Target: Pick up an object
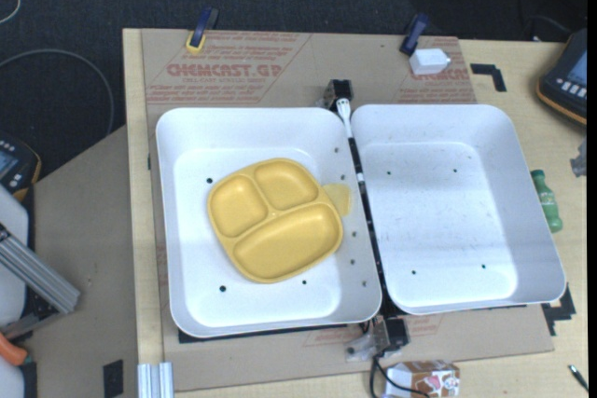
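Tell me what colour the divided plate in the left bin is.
Yellow; the divided plate shows plainly in the camera view.

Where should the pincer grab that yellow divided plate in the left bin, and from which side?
Probably the raised outer rim of the yellow divided plate, coming straight down from above. It lies flat in the left bin, so only the thin rim offers an edge to pinch; its right side sits nearer the arm's entry.

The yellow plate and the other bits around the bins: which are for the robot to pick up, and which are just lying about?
For the job:
- yellow divided plate, in the left bin
- a small yellow piece beside it; what it is, I cannot tell
- right bin

Lying about:
- clamps on the board's far edge
- green marker
- small white block
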Controlling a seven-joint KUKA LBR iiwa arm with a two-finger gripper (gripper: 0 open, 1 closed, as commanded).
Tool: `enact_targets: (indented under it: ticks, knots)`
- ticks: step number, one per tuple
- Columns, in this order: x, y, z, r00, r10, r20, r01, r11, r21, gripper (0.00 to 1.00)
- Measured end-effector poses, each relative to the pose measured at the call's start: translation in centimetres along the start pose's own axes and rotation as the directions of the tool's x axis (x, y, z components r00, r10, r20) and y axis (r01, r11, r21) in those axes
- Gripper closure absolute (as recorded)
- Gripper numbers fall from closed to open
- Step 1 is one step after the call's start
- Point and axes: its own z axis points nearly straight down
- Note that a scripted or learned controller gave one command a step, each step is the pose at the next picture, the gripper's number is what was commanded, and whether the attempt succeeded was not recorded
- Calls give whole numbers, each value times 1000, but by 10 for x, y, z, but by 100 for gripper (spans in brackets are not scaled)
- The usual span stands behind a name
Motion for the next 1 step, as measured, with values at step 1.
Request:
enact_targets:
  ticks: [1]
  knots:
    - [2,0,-13,1000,-4,3,4,1000,-6,100]
